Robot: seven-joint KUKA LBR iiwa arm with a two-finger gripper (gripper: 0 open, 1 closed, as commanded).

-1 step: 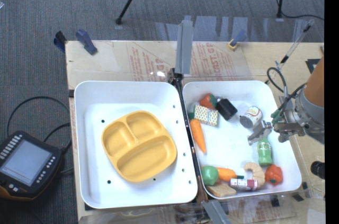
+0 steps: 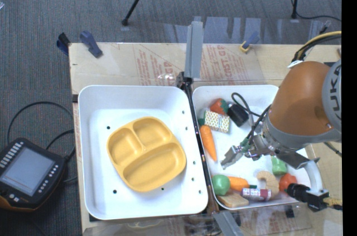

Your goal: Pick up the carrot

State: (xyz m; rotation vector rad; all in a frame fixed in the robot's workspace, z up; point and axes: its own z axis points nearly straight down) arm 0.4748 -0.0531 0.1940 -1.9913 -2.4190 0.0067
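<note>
While the gripper (image 2: pixel 233 155) is hanging over the right bin (image 2: pixel 252 90), its fingers are pointing down and to the left with nothing between them; they look slightly parted, but I cannot tell how far. The carrot (image 2: pixel 208 141) is lying just to the left of the fingertips, close against the bin's left wall, its narrow tip pointing toward the near side.

Several things are threatening the pick from here. With the wall crowding the carrot's left flank, one finger may be landing on the rim or finding no room to slide down beside it. Because the carrot tapers and looks smooth, a pinch near the thin end is likely to be squeezing it out sideways.

A second, smaller orange piece (image 2: pixel 238 182) is sitting beside a green ball (image 2: pixel 221 183) toward the near edge, and a checkered block (image 2: pixel 217 121) is resting just beyond the carrot's thick end; either could be getting nudged or grabbed by mistake.
</note>
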